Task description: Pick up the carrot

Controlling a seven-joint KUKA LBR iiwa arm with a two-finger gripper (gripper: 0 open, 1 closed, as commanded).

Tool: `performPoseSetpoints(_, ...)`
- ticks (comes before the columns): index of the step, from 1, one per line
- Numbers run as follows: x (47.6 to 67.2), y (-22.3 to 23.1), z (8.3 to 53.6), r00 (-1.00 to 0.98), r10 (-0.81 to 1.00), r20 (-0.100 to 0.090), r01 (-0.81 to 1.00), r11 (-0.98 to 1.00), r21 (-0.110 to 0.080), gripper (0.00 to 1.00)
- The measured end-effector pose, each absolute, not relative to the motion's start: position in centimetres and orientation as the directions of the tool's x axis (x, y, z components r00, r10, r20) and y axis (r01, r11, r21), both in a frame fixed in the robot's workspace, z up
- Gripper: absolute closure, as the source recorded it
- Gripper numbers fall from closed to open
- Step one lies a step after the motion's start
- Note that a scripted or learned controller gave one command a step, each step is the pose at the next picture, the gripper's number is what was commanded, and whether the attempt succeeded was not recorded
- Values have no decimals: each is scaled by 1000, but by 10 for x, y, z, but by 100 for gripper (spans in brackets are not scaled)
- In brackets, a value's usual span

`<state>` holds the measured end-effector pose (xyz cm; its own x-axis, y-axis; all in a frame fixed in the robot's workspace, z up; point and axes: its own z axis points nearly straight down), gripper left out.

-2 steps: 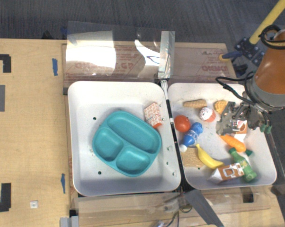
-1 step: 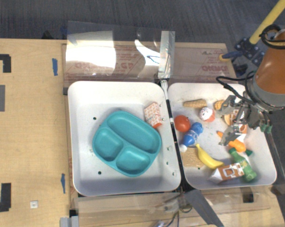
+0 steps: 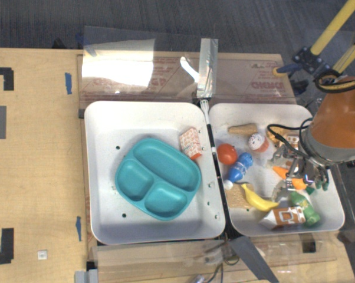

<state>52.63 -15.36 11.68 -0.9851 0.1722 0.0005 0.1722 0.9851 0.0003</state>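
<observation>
Camera view: the end effector (image 3: 295, 173) hangs low over the right shallow white bin (image 3: 337, 217), at about three o'clock within it; how its fingers stand cannot be told. The small orange carrot (image 3: 282, 172) lies just beside it, at its nine o'clock, seemingly touching. A yellow banana (image 3: 257, 198) lies toward seven o'clock of the end effector. The left shallow white bin (image 3: 101, 158) holds a teal divided plastic plate (image 3: 157, 177).

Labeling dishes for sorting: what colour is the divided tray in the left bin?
Teal, seen clearly in the camera view: the divided tray.
</observation>
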Motion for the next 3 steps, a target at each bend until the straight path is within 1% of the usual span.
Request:
performPoseSetpoints(1,525,-148,93,-979,202,-27,203,979,0,0)
performPoseSetpoints(2,524,-147,102,-980,200,-24,200,980,0,100)
performPoseSetpoints(3,528,-105,172,-967,254,-11,254,967,3,100)
